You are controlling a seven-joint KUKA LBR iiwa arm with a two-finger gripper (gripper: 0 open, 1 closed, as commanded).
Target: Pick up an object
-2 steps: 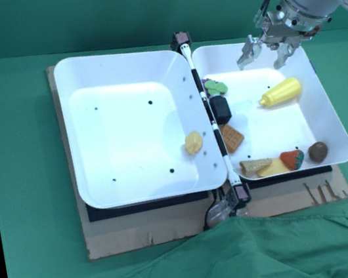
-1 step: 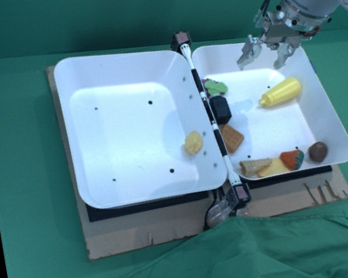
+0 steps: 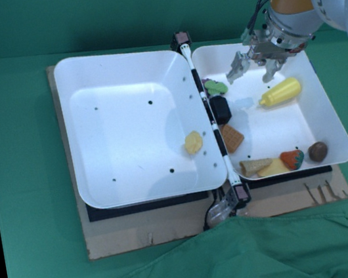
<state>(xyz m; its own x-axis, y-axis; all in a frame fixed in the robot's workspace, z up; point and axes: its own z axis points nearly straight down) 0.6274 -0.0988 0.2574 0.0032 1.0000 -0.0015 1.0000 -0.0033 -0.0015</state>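
Gripper (image 3: 255,67) was seen spread open, nothing between the fingers, above the far part of the right bin (image 3: 333,133).
A yellow bottle (image 3: 280,92) was found just near-right of the fingertips, lying on its side. A green item (image 3: 215,86), a black block (image 3: 220,109) and a waffle-like square (image 3: 231,137) were lined along the bin's left wall. A cone (image 3: 255,166), yellow wedge (image 3: 274,168), strawberry (image 3: 292,159) and brown ball (image 3: 317,151) were ranged along the near wall. A small yellow piece (image 3: 193,142) was noted in the left bin (image 3: 83,78), at its right side.
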